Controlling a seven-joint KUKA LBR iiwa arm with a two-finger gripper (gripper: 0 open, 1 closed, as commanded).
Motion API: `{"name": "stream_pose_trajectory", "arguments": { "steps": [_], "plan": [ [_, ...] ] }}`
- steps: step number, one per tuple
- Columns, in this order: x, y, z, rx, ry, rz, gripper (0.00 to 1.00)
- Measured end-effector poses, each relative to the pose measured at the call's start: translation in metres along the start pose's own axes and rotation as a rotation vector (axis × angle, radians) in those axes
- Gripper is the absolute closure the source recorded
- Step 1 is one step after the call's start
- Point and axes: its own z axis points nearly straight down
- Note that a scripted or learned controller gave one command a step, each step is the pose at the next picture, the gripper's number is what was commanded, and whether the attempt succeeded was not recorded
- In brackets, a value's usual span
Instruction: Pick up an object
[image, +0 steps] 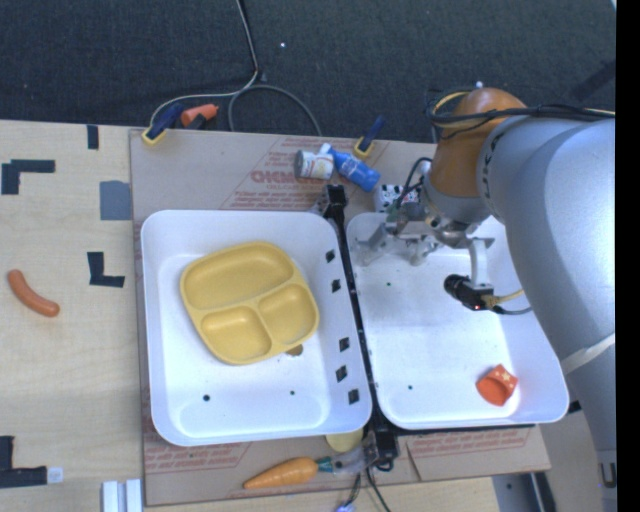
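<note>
A small orange object lies in the near right corner of the right bin. In the left bin sits a yellow divided plate, and a small brown bit pokes out at its near edge. My gripper is low over the far left corner of the right bin, close to the wall between the bins. It is well away from the orange object. The wrist hides what lies directly beneath it.
Outside the bins lie a carrot at the front, a sausage at the far left, and a blue-and-white bottle behind. Clamps and a cable sit at the back edge. The arm covers the right bin's right side.
</note>
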Motion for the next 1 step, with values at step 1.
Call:
{"name": "stream_pose_trajectory", "arguments": {
  "steps": [1],
  "plan": [
    [0.0001, 0.001, -0.0118, -0.004, -0.002, -0.001, 1.0]
  ]
}}
